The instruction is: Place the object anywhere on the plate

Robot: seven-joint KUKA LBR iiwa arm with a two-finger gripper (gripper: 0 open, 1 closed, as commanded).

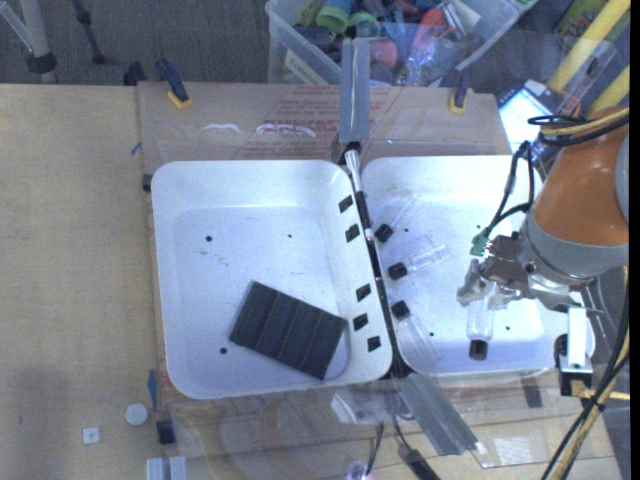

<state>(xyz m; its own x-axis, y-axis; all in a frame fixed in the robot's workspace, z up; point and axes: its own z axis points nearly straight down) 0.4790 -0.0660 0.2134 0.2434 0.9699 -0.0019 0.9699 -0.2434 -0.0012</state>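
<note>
A dark grey ribbed rectangular plate (pixel 287 330) lies flat and askew in the front part of the left bin (pixel 200 208). In the right bin (pixel 440 178), a small clear plastic object (pixel 427 255) rests on the floor near the middle, with another faint clear piece (pixel 402 212) behind it. My gripper (pixel 478 320) hangs low over the front right of the right bin, to the right of the clear object and apart from it. I see nothing held in it.
A divider with black clips (pixel 365 268) separates the two bins. The grey and orange arm (pixel 585 203) covers the right bin's right side, with cables around it. A tub of colourful toys (pixel 400 13) stands behind the bins.
</note>
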